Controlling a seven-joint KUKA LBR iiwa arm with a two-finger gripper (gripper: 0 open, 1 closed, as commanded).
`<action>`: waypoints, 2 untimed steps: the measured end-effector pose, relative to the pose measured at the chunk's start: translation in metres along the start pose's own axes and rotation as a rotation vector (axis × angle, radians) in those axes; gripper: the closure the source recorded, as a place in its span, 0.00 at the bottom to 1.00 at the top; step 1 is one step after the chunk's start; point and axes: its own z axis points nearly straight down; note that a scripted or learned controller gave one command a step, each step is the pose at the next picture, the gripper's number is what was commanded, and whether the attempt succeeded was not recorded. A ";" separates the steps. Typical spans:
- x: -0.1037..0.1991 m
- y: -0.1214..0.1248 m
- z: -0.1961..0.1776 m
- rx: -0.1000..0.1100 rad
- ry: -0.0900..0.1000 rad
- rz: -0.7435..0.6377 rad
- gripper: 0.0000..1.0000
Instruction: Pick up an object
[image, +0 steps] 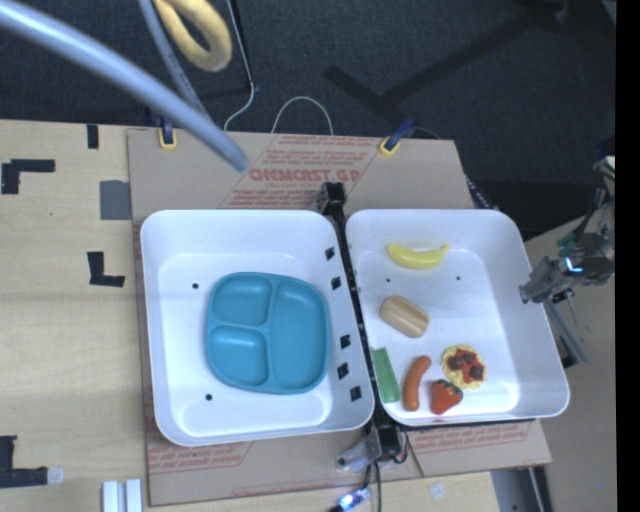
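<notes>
Five toy foods lie loose in the right bin, any of them a fair target for the pick. A banana rests at the far side, curved and lying flat. A bread roll sits near the middle, well apart from the rest. Along the near side a green stick lies just beside the divider, a sausage next to it, then a strawberry touching or nearly touching a small pizza slice.

All look like light, hard plastic pieces, stiff and probably slick, so none should crush, though rounded ones may squirt out of a pinch. The roll seems the easiest: free on every side, best taken across its short width. The banana would want a grip across its middle. The strawberry and slice crowd each other and would be harder to separate.

The left bin holds a blue divided plate. Both bins stand on a cardboard sheet over the worktop.

The end effector hangs at the right rim of the right bin, clear of every item and carrying nothing that can be seen; whether it is spread or closed cannot be told.
</notes>
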 end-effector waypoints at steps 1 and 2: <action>0.054 0.011 -0.001 0.002 0.002 -0.004 1.00; 0.105 0.028 -0.001 0.004 0.002 -0.005 1.00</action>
